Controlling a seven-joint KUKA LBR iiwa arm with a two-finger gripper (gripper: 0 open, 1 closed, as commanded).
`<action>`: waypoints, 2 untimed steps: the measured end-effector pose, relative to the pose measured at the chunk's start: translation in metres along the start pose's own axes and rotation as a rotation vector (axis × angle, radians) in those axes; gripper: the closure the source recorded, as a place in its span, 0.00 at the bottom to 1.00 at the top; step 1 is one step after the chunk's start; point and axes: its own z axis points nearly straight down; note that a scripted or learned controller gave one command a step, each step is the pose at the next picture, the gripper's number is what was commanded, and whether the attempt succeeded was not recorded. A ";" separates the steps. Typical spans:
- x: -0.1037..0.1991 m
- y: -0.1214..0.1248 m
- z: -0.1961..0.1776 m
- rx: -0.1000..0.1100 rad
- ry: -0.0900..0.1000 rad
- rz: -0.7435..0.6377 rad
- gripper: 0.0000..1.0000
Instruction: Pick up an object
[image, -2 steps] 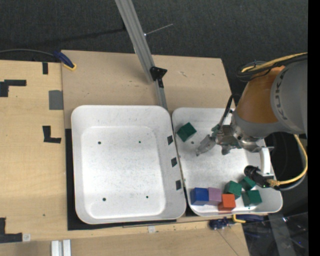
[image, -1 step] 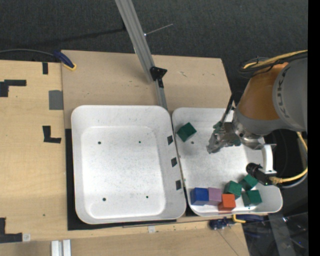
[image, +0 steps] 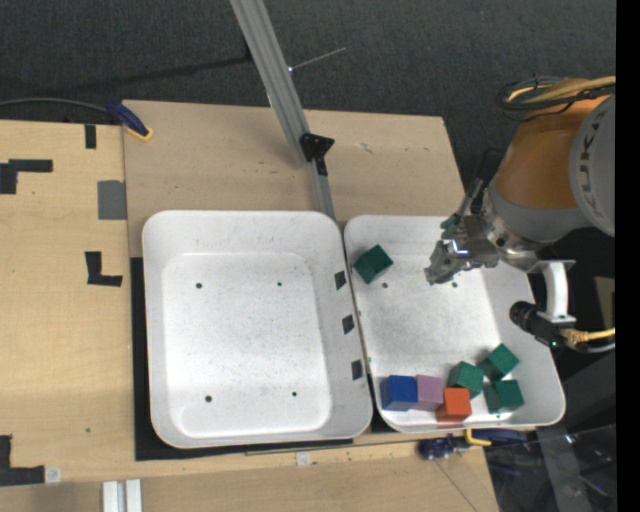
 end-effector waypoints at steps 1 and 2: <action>0.000 0.001 -0.040 0.002 0.000 0.001 1.00; 0.046 0.002 -0.029 0.007 0.001 -0.003 1.00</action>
